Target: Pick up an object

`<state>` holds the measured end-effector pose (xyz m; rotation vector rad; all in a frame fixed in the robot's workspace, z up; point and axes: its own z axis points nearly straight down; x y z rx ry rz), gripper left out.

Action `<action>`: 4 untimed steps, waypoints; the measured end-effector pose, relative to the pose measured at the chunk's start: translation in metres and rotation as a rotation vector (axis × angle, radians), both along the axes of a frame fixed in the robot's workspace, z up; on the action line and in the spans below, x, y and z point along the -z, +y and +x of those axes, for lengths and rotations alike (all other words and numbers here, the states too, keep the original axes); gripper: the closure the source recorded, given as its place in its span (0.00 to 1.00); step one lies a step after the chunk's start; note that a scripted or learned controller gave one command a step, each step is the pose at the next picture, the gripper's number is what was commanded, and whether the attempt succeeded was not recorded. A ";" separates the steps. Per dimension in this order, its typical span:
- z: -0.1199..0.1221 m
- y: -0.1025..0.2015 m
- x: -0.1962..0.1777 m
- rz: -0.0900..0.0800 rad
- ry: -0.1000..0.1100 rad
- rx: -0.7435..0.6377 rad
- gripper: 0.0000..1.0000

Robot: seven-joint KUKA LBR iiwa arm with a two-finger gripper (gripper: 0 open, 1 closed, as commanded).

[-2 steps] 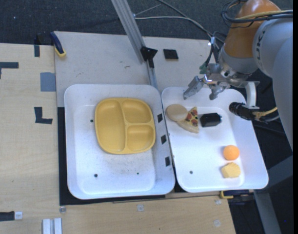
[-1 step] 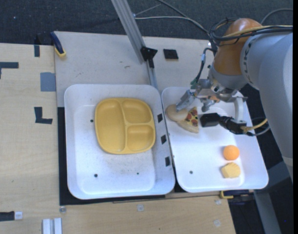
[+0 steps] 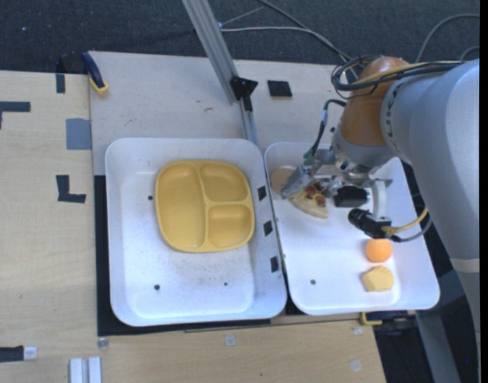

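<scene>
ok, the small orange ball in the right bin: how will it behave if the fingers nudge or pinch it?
The small orange ball looks round and smooth, so a nudge would probably send it rolling across the right white bin. A pinch off centre may squirt it out. The yellow chunk beside it might stop it.

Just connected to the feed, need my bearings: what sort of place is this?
Probably a robotics lab bench set up for picking trials: two shallow white bins side by side, taped markers on the wooden benchtop, and loose cables behind.

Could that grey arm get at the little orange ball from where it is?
Probably yes. The orange ball lies uncovered in the right bin, apart from the yellow chunk, with the gripper in the same bin.
</scene>
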<state>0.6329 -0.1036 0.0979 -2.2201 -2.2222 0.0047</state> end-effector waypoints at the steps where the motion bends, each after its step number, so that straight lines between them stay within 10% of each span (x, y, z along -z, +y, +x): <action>1: 0.001 -0.002 0.009 -0.004 -0.004 0.001 0.00; 2: 0.003 -0.002 -0.004 -0.004 -0.009 0.001 1.00; 4: 0.010 -0.009 -0.117 0.001 -0.007 -0.001 1.00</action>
